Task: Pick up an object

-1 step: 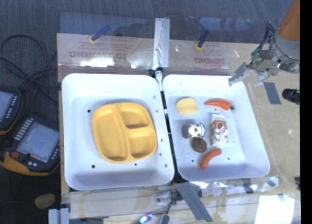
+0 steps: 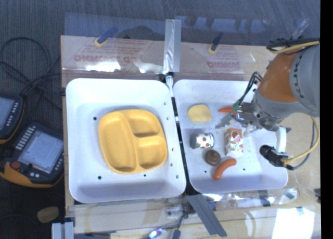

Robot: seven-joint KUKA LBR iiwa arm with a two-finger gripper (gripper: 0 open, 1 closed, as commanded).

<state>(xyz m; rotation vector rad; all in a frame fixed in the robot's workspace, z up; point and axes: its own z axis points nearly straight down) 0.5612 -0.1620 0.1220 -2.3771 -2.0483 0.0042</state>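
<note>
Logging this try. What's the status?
Gripper low in right bin, fingers obscured. Carton just beneath. Sausage, brown ball close by.

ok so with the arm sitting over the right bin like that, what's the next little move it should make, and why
Probably a short, straight descent onto the small printed carton. The tool sits just above it in the right bin, and the carton lies apart from the brown round piece and the sausage, so it looks like the least crowded target. Height above it cannot be judged from this view.
</note>
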